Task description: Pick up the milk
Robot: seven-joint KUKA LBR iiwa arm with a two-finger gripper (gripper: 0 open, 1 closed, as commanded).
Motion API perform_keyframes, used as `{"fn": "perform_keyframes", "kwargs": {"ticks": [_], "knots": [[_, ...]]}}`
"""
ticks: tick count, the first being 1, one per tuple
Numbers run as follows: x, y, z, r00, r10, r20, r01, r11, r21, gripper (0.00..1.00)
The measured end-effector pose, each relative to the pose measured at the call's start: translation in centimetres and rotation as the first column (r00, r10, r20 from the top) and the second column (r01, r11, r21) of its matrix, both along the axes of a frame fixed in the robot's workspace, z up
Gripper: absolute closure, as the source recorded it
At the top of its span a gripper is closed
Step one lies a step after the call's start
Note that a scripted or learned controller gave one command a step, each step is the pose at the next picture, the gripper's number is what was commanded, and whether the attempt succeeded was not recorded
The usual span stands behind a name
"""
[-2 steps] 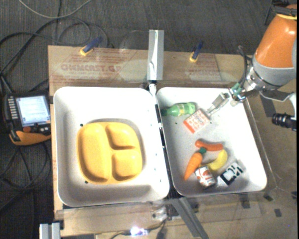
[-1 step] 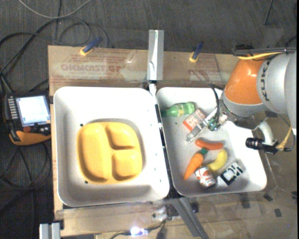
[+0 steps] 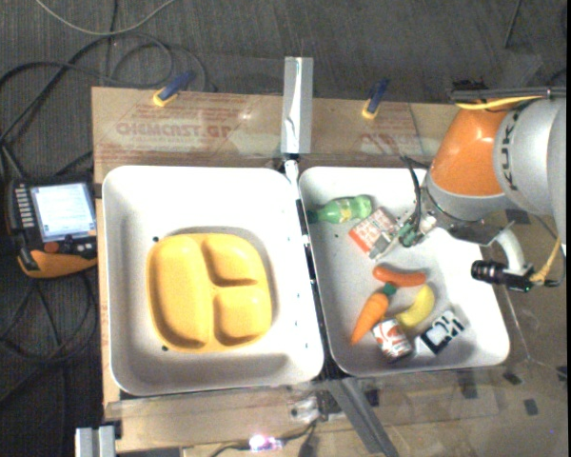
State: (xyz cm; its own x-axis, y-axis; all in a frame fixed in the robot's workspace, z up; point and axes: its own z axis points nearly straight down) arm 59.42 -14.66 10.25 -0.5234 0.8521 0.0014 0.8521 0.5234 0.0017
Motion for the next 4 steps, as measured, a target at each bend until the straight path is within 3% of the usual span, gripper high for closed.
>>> {"fn": "perform_keyframes", "kwargs": {"ticks": [1,2,3,4], "knots": [[-0.1,5.8,19.3,1.0,0.01,0.001,-0.01,1.0,-0.003,1.0],[-3.5,0.7,11.5,0.975,0.222,-0.001,-0.222,0.975,-0.004,1.0],[0.5,6.2,18.8,0.965,0.262,0.001,-0.262,0.965,-0.003,1.0],[0.6,6.4,19.7,0.965,0.264,0.003,-0.264,0.965,-0.003,1.0]]}}
